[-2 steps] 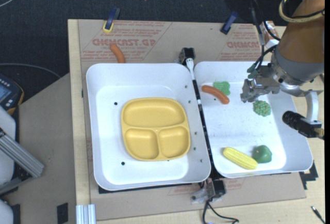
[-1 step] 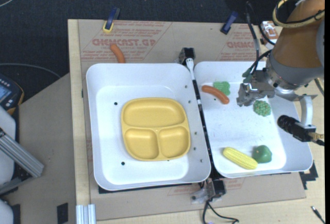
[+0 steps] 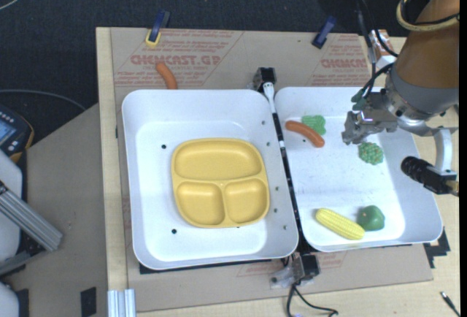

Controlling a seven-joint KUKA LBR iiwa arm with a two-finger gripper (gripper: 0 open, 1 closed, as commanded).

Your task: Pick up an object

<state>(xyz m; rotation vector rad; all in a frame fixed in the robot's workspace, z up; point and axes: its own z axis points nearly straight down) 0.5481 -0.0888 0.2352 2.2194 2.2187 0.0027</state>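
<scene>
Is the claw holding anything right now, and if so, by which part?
Cannot be told. The claw hangs over the right bin, just above the broccoli floret; no object shows between its tips.

Cut-off, covered and unclear parts around the two bins

The arm (image 3: pixel 427 52) runs out past the right edge, so its upper part is cut off. The gripper (image 3: pixel 363 131) is a dark blur over the right bin (image 3: pixel 332 235), and its tip is too small to read; it sits just beside a green broccoli piece (image 3: pixel 371 153), and touching or apart cannot be told. The arm covers that bin's far right corner. A grey metal bar (image 3: pixel 29 220) and a dark device (image 3: pixel 13 134) are cut by the left edge. The clamp and wires (image 3: pixel 295 275) run off the bottom edge. The red print on the board (image 3: pixel 175 58) is too blurred to read.
</scene>
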